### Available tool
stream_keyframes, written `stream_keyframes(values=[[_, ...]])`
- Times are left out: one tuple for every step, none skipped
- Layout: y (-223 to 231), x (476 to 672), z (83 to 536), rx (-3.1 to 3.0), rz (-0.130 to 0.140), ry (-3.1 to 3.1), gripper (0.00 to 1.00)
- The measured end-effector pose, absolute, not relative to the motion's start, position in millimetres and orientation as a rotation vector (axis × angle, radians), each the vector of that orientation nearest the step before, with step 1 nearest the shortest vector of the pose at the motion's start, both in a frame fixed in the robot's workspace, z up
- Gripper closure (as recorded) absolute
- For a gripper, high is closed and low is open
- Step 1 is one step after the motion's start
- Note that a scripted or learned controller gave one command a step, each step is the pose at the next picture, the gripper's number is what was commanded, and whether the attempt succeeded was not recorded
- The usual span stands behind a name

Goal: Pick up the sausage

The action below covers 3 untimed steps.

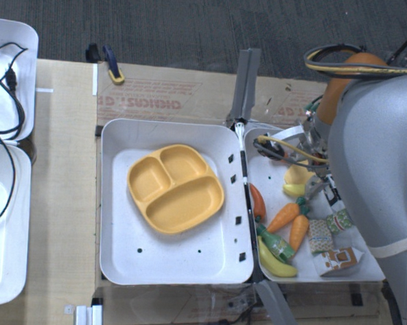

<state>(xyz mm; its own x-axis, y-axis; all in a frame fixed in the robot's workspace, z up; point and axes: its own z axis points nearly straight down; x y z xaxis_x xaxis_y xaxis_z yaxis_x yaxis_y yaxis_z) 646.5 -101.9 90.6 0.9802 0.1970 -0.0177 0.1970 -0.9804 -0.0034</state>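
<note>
The sausage (257, 201) is a short red-orange link lying along the left wall of the right bin (274, 136), just right of the divider. My gripper (317, 190) hangs below the grey arm over the middle of the right bin, above a pale yellow toy food (296, 180) and to the right of the sausage, well apart from it. The arm's bulk hides much of the gripper.
Two carrots (283, 216) (299, 231), a banana (277, 262), a green item (276, 243) and small cartons (337, 260) crowd the right bin. A yellow divided plate (176, 188) lies in the left bin (115, 208). Cables (287, 150) loop from the wrist.
</note>
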Motion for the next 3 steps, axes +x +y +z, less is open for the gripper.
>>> stream_keyframes(values=[[-116,612.5,137,-3.053,0.009,-0.734,0.00],[-99,647.4,90,-2.984,0.008,-0.980,0.00],[-100,646.8,97,-2.982,0.015,-0.984,1.00]])
